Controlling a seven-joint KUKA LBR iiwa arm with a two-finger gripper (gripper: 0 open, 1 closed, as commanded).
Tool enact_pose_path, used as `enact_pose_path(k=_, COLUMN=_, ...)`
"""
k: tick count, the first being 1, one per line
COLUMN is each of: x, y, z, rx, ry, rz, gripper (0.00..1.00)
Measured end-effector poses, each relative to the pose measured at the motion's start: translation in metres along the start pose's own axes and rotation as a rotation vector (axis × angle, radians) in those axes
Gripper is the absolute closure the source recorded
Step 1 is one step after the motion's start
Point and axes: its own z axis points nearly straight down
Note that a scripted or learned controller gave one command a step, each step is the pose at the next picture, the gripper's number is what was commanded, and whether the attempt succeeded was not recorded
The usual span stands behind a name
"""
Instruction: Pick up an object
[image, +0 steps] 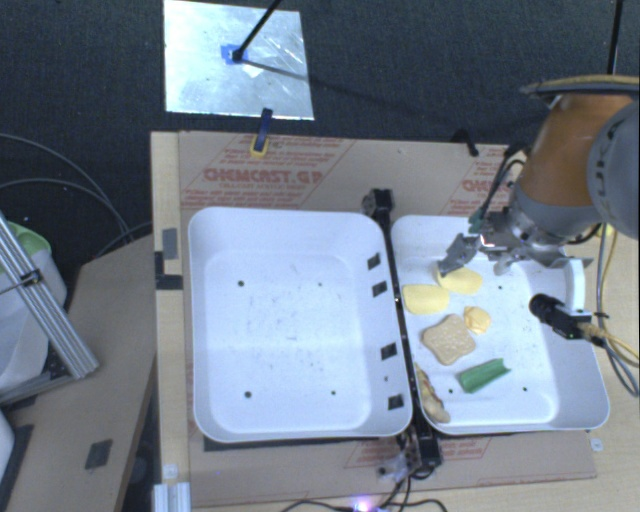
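the right bin (575, 405) holds the cracker (449, 340) in its middle, with the pod (483, 375) just nearer the camera.

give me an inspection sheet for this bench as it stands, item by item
surface: cardboard-covered bench bearing left white bin and right white bin.
job's things: in the right bin, yellow oval piece, yellow piece by the gripper, small yellow lump, tan square cracker, green pod, tan strip at the left wall.
clutter: nothing seen.
grippers: gripper low over the right bin's upper part, beside the yellow piece.
cables: black cables on the floor, left.
surroundings: shiny metal sheet; aluminium frame.
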Motion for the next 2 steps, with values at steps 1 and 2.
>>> enact_pose_path(k=1, x=-0.038, y=-0.064, z=0.104, rx=0.002, ry=0.002, rz=0.01, gripper=0.0)
enact_pose_path(k=2, x=0.07, y=-0.112, z=-0.003, rx=-0.002, ry=0.003, rz=-0.009, gripper=0.0)
